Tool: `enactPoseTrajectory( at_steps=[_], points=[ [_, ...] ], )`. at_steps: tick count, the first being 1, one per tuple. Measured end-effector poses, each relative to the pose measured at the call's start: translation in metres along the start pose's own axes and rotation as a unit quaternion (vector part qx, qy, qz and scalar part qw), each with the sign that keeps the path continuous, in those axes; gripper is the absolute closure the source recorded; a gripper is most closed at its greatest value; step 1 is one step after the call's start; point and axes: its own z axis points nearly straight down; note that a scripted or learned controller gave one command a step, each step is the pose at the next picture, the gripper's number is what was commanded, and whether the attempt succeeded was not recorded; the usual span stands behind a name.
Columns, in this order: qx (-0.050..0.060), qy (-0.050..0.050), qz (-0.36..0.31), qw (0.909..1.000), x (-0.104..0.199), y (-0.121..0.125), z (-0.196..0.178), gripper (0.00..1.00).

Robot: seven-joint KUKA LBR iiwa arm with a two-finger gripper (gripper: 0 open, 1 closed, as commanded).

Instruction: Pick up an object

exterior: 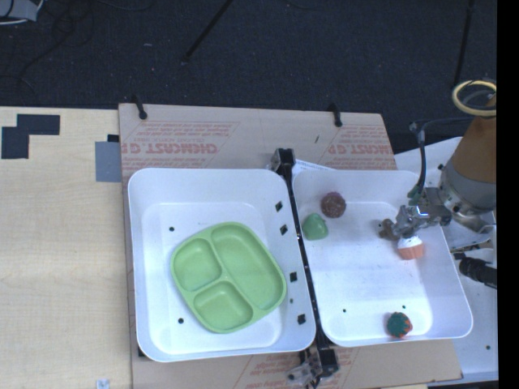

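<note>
Watching from my desk, I see the arm [474,160] reaching in from the right, and the gripper [403,225] is low over the right bin [357,331], near its far right side. I cannot tell from this slant how the gripper is set, nor whether anything is caught in it. An orange-and-white piece [411,249] lies just beside the gripper, seemingly touching it; I judge that to be the target, since the tool is down right next to it. Three other candidates sit in the same bin: a brown ball [332,205] toward the back, a green lump [314,227] just beside it close to the divider, and a teal-and-red piece [398,324] near the front wall, well apart from the tool. The left bin [154,193] holds a green tray [227,275], flat and wide, a poor pick for two fingers. I'd call the grasp unconfirmed until something lifts clear of the floor
</note>
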Motion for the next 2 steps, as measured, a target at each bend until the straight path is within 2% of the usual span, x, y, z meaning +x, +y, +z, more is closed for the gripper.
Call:
enactPoseTrajectory(
  at_steps=[1, 2],
  points=[
    [0.000, 0.000, 0.000, 1.0000, -0.010, 0.002, -0.048, 1.00],
    [0.003, 0.002, -0.002, 1.0000, 0.047, -0.002, -0.054, 1.00]
  ],
)
